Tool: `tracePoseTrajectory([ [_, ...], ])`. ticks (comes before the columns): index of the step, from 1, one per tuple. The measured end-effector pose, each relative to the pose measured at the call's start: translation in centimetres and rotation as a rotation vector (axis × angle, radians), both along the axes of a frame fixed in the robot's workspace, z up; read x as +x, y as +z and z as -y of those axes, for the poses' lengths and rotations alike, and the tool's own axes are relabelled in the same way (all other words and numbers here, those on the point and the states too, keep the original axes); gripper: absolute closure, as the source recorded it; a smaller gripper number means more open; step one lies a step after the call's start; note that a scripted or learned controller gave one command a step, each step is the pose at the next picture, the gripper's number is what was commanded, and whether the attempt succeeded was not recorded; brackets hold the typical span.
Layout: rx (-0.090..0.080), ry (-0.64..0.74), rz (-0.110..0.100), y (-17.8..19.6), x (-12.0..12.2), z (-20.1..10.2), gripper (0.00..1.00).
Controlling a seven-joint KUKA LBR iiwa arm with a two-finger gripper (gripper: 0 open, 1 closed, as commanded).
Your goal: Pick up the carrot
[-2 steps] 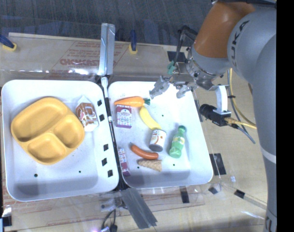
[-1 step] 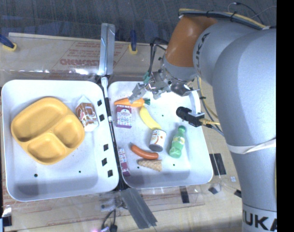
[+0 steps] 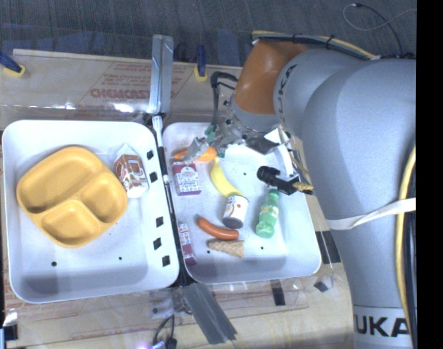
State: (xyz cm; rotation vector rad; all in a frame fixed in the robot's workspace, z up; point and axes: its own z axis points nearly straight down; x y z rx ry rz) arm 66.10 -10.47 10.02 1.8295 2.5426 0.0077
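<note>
The carrot is a small orange piece lying at the far left corner of the right bin, close to the wall between the bins. My gripper is lowered right over the carrot's right end, reaching in from the grey arm with the orange band. The gripper's body covers part of the carrot, so contact cannot be made out.
The right bin also holds a red packet, a banana, a small can, a green bottle, a sausage and a cone. In the left bin lie a yellow divided plate and a small carton.
</note>
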Motion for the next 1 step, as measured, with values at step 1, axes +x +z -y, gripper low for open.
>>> tracePoseTrajectory([
  [1,-0.008,0.003,0.004,1.51,0.17,0.43,1.00],
])
